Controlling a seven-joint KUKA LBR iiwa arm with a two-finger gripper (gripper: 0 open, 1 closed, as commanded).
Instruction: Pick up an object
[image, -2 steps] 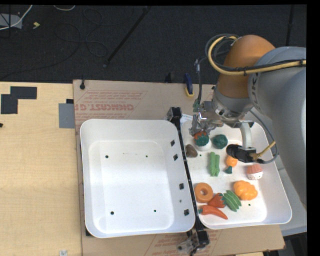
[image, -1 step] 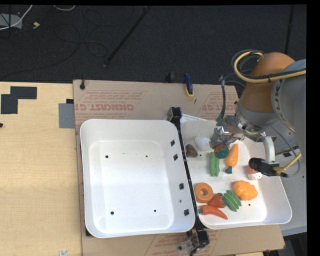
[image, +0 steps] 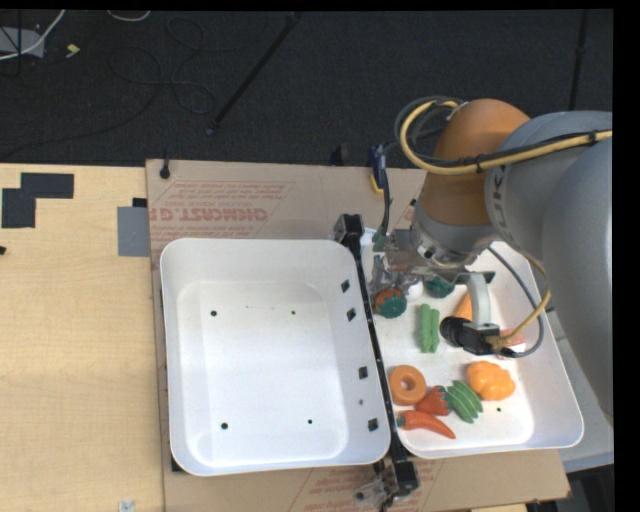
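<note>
So the arm (image: 520, 170) comes in from 3 o'clock and hangs over the right bin (image: 545, 425), with the gripper (image: 388, 272) down at the bin's 10 o'clock corner, right by the divider between the two bins. Honestly can't tell how the hand is set, too dark and cluttered there. A dark green round toy (image: 390, 305) sits just beneath it, touching or nearly so. Toward 3 o'clock from that lies a green pickle-shaped piece (image: 428, 328). Down at 6 o'clock there's an orange ring (image: 407, 384), a red pepper (image: 428, 422), a striped green piece (image: 463, 400) and an orange pumpkin-ish toy (image: 490, 379). The left bin (image: 185, 300) sits at 9 o'clock.
</note>
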